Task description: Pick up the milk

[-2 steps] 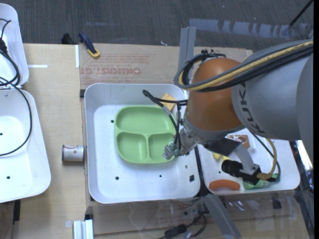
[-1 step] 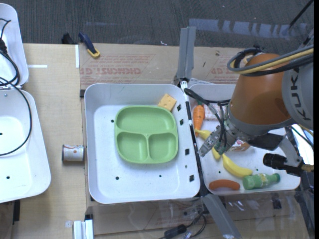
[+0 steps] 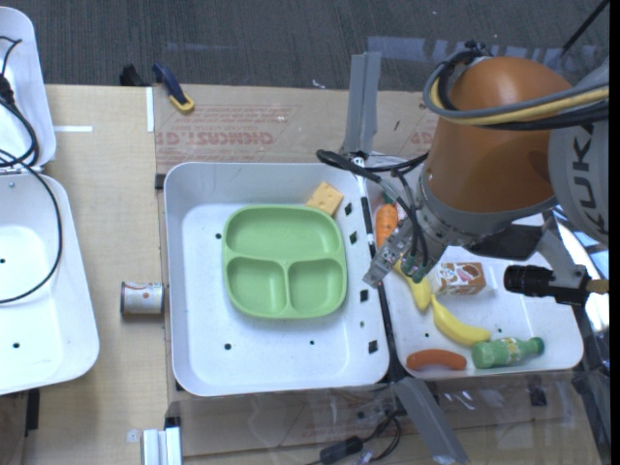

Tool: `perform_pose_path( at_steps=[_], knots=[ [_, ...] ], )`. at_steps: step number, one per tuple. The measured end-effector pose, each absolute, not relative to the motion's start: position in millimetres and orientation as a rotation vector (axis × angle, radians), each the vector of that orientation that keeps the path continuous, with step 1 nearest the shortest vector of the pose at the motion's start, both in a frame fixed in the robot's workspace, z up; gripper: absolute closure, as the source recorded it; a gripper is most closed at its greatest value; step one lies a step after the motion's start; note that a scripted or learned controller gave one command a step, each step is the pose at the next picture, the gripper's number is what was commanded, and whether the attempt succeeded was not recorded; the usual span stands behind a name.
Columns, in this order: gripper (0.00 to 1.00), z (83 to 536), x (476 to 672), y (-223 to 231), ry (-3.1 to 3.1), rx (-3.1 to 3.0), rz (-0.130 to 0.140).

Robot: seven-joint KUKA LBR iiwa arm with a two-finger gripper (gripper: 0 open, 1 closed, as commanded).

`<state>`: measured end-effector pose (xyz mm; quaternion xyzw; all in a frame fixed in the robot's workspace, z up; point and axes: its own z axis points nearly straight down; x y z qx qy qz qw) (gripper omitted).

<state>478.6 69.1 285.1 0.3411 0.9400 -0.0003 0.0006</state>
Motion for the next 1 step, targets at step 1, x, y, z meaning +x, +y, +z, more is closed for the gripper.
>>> perform_pose_path(
  at_steps=[1],
  knots=[
    [1.0, 210.6, 477.4, 88.7, 2.764, 1.498, -0.005]
  ],
)
